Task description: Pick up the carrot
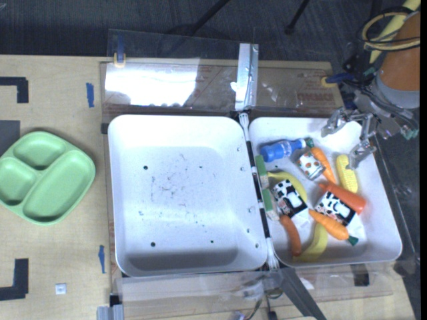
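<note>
- Wooden bench [53,79] with two shallow white bins side by side; left bin [180,192] scuffed with faint marks inside, right bin [383,232] crowded with toy items.
- Clear plastic panels [160,69] standing along the far edge of both bins.
- Green three-compartment plate [43,177] resting on the bench, well apart to the left of the left bin.
- Grey arm with orange band [400,69] reaching in at upper right, above the far right corner of the right bin.
- Gripper [350,135] hanging over that corner with fingers spread apart, nothing between them.
- Yellow banana [319,240] curving along the near side of the right bin.
- Blue bottle [281,149] lying near the far left of the right bin.
- Corn cob [346,172] just below the gripper.
- Carrot [323,162] lying between the blue bottle and the corn cob, near the gripper but not touched by it.
- Further orange carrot-like pieces [331,225] lying nearer the front edge, beside black-and-white patterned items [288,197].
</note>
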{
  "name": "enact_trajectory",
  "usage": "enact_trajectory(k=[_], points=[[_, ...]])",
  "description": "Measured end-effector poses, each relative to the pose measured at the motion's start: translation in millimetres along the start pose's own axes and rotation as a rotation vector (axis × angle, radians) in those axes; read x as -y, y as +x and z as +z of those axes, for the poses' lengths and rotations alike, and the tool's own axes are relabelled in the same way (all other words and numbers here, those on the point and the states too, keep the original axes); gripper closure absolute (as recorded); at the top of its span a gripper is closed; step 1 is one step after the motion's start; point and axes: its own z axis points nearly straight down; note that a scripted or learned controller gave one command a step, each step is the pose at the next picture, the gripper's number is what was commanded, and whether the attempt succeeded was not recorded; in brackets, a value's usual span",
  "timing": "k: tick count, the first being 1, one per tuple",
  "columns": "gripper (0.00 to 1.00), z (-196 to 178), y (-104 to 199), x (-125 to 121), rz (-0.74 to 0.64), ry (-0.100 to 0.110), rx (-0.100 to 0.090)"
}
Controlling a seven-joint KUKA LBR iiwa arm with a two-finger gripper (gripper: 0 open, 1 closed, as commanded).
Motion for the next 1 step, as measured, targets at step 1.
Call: enact_trajectory(k=[1], points=[[0.00, 20.3, -4.8, 20.1, -0.257, 0.000, 0.000]])
